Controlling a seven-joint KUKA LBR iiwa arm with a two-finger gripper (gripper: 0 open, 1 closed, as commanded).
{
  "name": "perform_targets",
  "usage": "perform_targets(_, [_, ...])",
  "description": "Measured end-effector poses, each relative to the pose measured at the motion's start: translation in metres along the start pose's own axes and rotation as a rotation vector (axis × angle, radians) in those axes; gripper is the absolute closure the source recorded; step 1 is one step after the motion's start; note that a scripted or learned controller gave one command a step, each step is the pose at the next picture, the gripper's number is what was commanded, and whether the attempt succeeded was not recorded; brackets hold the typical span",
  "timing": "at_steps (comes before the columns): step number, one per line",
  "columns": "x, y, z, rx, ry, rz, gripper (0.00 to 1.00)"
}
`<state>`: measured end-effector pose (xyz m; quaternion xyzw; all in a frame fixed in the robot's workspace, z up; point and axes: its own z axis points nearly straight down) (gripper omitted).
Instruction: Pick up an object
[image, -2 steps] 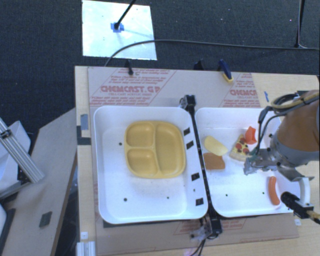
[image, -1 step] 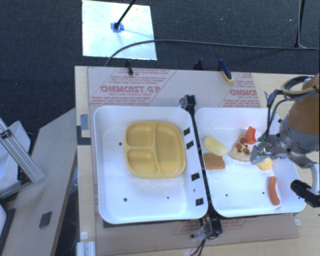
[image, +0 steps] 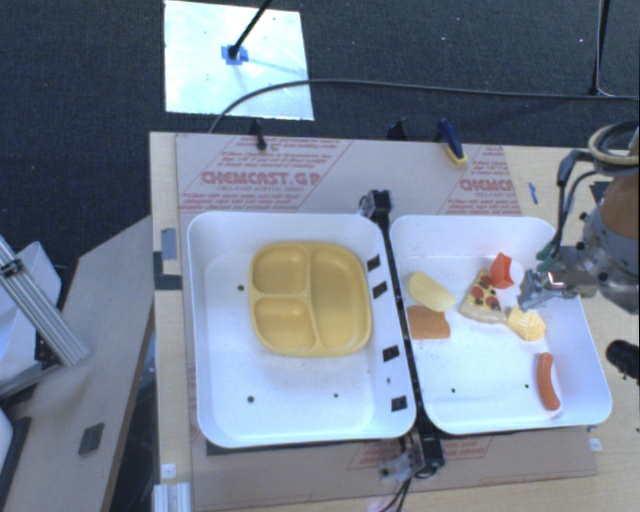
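Note:
In the right bin (image: 470, 405) lie several toy foods. A pale yellow slice (image: 430, 291) rests above a brown toast piece (image: 428, 323) near the divider. A pizza slice (image: 484, 298) lies mid-bin, with a red-orange piece (image: 501, 269) just behind it. A yellow chunk (image: 526, 324) sits to the pizza's right, and an orange sausage (image: 547, 381) lies near the front right corner. My gripper (image: 538, 286) hangs over the bin's right side, just above the yellow chunk and right of the pizza slice. Nothing visible is held in it.
The left bin (image: 230, 400) holds a yellow divided plate (image: 308, 298). A black clip strip (image: 392, 300) runs between the bins. The arm's grey body (image: 610, 250) stands over the right bin's far right rim. A cable (image: 330, 85) crosses the bench behind.

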<state>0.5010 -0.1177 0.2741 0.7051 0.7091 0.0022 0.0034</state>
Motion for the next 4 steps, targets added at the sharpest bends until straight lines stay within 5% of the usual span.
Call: perform_targets(4, [0.207, 0.052, 0.027, 0.005, 0.003, -0.004, 1.0])
